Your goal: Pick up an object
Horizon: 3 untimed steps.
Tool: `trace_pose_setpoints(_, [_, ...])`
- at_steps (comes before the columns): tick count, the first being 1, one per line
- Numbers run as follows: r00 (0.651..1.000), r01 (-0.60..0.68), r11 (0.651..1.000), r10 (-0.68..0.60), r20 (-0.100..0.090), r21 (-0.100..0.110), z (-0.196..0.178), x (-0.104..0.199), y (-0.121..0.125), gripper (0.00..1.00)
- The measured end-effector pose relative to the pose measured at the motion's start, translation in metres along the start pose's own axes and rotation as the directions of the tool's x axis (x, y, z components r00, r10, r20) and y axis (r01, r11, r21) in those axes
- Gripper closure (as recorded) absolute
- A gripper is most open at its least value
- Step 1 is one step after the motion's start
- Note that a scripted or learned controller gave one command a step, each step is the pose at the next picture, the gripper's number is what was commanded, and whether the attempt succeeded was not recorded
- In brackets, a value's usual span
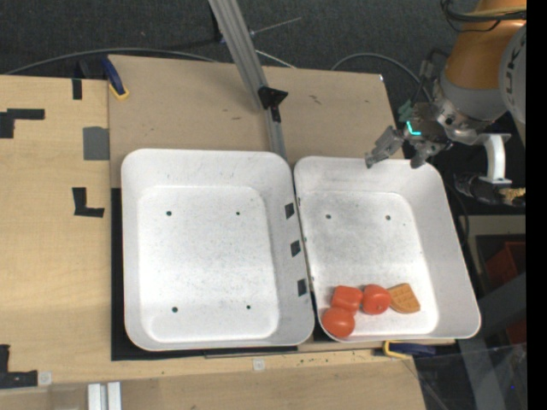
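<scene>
While the spread claw (397, 150) hovers, red pieces (355, 306) lie well apart.

Light wooden bench top (51, 229) — two shallow white plastic bins, left (205, 165) and right (453, 254), side by side at frame centre.

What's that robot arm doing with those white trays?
It is trying to pick something up. The gripper hangs open above the far edge of the right bin and holds nothing. Three red pieces and an orange piece sit bunched in that bin's near corner, away from the gripper. The left bin is beside it.
</scene>
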<state>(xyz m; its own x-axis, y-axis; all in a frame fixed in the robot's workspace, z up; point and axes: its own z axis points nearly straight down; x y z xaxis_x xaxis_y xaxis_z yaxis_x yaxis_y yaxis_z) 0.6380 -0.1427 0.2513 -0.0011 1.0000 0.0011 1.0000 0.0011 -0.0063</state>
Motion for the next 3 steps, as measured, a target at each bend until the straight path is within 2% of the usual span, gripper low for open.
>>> trace_pose_setpoints(1, [1.0,0.001,1.0,-0.001,0.002,-0.005,-0.003,0.0,0.001,0.0])
trace_pose_setpoints(3, [1.0,0.001,1.0,-0.001,0.001,0.001,0.102,0.013,-0.014,0.0])
